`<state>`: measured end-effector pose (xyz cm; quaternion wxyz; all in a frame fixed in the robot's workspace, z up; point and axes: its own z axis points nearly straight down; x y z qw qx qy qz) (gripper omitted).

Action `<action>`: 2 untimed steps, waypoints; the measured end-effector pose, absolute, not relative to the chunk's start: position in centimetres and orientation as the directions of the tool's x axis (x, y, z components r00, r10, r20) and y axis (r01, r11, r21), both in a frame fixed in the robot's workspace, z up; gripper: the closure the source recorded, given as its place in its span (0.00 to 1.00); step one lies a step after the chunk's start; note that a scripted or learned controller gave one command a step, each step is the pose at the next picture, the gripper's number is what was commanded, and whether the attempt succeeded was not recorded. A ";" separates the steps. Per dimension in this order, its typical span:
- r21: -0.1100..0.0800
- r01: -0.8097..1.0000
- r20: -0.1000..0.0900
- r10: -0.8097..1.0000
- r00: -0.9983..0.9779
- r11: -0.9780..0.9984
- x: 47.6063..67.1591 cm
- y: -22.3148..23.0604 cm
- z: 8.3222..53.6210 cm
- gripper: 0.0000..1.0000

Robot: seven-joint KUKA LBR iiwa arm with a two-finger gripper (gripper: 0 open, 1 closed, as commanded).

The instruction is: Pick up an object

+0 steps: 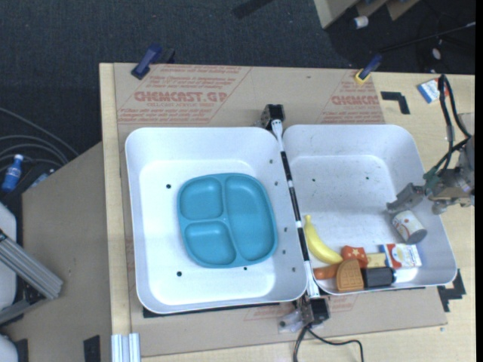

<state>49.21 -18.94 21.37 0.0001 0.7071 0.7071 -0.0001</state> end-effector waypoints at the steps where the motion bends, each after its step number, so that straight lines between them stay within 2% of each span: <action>1: 0.000 1.000 0.000 1.000 0.000 0.000 48.2 -19.7 10.8 0.00; 2: 0.002 1.000 -0.001 1.000 0.001 -0.001 48.2 -19.7 11.8 1.00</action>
